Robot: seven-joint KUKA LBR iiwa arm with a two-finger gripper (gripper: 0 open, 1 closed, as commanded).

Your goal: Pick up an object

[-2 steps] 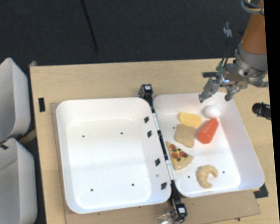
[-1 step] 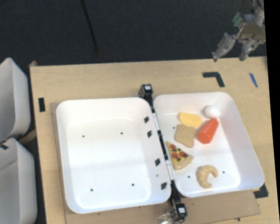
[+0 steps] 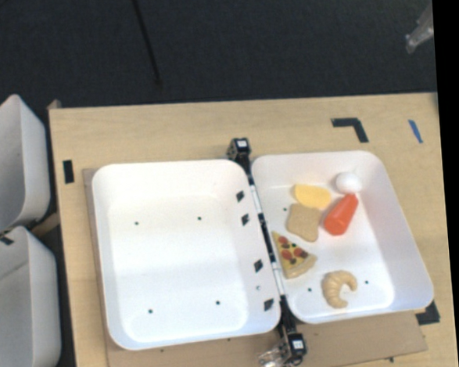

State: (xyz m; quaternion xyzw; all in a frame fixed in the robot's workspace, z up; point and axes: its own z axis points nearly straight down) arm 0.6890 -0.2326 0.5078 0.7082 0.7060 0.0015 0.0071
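In the right bin (image 3: 401, 229), the croissant (image 3: 339, 287) lies nearest, with open floor around it. The pizza slice (image 3: 293, 255) hugs the inner rim. Beyond, the cracker (image 3: 302, 222), red cylinder (image 3: 341, 215), yellow piece (image 3: 312, 196) and white ball (image 3: 347, 181) (faint on white) crowd together. At the upper right is a grey blur, perhaps the gripper (image 3: 421, 29), cut off; I cannot tell its grip.

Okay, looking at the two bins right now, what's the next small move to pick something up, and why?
Probably bring the arm over the right bin and line up above the croissant. It lies apart from the pizza slice and the clustered toys further back, so it looks like the easiest to grasp cleanly.
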